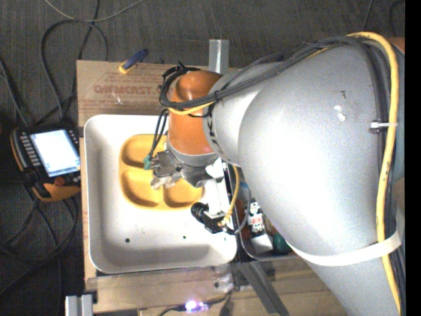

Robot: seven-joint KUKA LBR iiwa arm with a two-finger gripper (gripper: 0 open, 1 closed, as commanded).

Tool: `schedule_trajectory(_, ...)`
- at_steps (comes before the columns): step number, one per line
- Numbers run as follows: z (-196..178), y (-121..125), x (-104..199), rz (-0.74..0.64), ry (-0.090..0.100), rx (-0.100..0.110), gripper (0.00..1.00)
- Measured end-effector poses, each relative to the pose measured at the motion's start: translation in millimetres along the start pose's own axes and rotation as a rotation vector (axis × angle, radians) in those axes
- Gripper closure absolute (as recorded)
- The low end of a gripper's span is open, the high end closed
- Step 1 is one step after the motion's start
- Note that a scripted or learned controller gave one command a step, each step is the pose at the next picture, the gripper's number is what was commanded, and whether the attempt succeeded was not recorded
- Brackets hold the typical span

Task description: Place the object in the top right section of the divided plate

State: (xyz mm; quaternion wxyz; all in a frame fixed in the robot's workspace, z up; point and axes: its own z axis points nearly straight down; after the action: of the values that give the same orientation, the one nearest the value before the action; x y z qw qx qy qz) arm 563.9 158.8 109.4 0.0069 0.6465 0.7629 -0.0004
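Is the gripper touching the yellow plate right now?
Cannot tell. In the camera view the gripper overlaps the divided plate, but the wrist hides any contact or gap.

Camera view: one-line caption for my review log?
KUKA arm reaches over the yellow divided plate in the left white bin, wrist low above the plate.

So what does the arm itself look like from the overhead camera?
A bulky, smooth grey arm with an orange band above the wrist. Black and yellow cables run along its outer edge and loop round the orange part. The metal pincer sits below, with a black fitting beside it.
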Motion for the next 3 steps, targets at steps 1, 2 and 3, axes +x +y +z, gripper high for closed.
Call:
schedule_trajectory(1, -73, 40, -80, -0.469, 0.01, 0.007, 1.0)
schedule_trajectory(2, -72, -60, -165, -0.455, 0.012, 0.009, 1.0)
schedule_trajectory(3, -127, -39, -302, -0.35, 0.009, 0.008, 1.0)
